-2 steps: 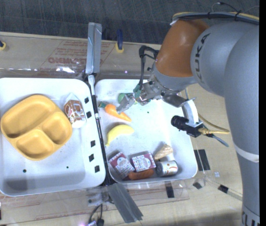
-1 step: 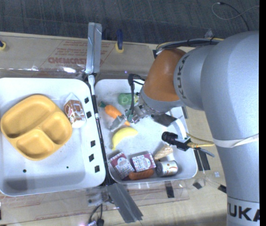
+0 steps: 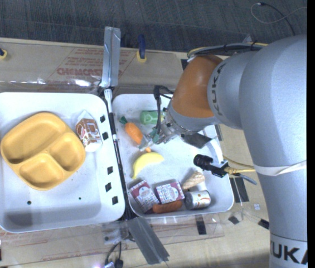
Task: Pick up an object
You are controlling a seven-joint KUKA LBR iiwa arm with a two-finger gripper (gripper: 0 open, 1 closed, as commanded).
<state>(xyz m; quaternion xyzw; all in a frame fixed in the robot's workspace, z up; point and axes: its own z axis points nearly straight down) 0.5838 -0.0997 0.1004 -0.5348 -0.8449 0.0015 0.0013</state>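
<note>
End effector (image 3: 156,137) down in right bin (image 3: 224,202), carrot (image 3: 133,133) at nine o'clock; can't tell the grip state.

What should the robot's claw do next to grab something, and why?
Probably dip straight down a little. The claw hangs low in the right bin, with its tip between the carrot and the banana, nearer the carrot's lower end. Nothing shows gripped in it, so a small drop toward the carrot seems the likeliest way to get a hold.

Tray (image 3: 41,149) in left bin (image 3: 12,211); carrot (image 3: 133,133) behind banana (image 3: 146,161) in right bin (image 3: 219,204).
</note>
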